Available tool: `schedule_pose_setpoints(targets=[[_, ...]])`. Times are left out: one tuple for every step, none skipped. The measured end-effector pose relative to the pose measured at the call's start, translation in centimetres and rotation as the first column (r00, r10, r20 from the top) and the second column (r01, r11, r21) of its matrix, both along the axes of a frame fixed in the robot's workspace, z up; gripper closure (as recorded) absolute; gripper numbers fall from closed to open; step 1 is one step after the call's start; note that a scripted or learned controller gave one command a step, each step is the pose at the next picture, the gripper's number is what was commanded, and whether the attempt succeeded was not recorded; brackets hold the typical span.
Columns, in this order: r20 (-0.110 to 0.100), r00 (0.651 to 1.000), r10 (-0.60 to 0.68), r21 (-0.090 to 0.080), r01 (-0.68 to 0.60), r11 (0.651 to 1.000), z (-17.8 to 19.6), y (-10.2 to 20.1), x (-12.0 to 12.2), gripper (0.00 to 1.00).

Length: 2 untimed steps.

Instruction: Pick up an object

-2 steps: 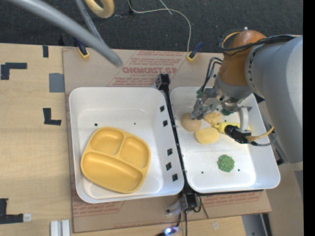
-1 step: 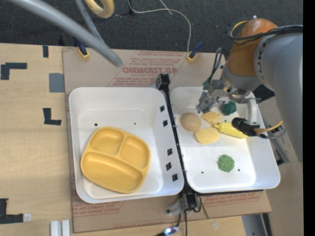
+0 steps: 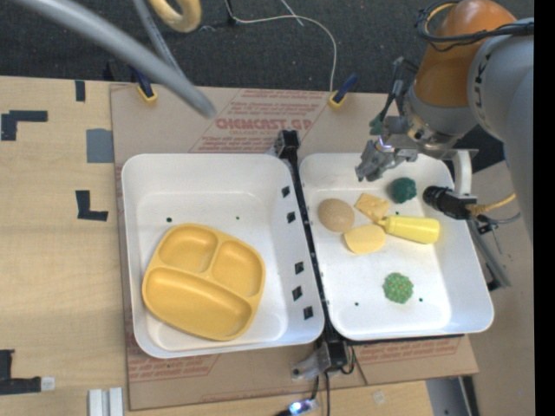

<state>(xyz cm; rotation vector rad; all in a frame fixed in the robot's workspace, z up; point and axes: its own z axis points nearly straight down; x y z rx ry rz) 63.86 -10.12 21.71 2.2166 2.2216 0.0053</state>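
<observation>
From the camera above the bench, I see my pincer (image 3: 375, 165) hanging over the far left part of the right bin (image 3: 451, 319), its dark tip pointing down toward the bin floor near the back wall; nothing sits between its tips, and whether they stand apart or together I cannot tell from this angle. Just in front of it lie the things I could pick: a tan rounded piece (image 3: 336, 215) near the divider, a small yellow wedge (image 3: 373, 205) touching a pale yellow disc (image 3: 365, 240), and a yellow tube-shaped piece (image 3: 414, 228) lying on its side to their right. A dark green lump (image 3: 401, 189) rests near the back wall, just right of my pincer, and a brighter green broccoli-like piece (image 3: 398, 287) sits alone toward the front of the bin. In the left bin (image 3: 139, 180) a yellow divided plate (image 3: 204, 279) lies flat, with three compartments. My orange band (image 3: 460, 33) shows at the upper right.
</observation>
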Motion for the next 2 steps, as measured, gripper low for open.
schedule_pose_setpoints(targets=[[-0.002,1.0,0.0,0.0,0.0,1.0,3.3,0.1,0.1,1.0],[-0.007,1.0,0.003,0.001,-0.003,1.0,2.7,4.6,-0.6,1.0]])
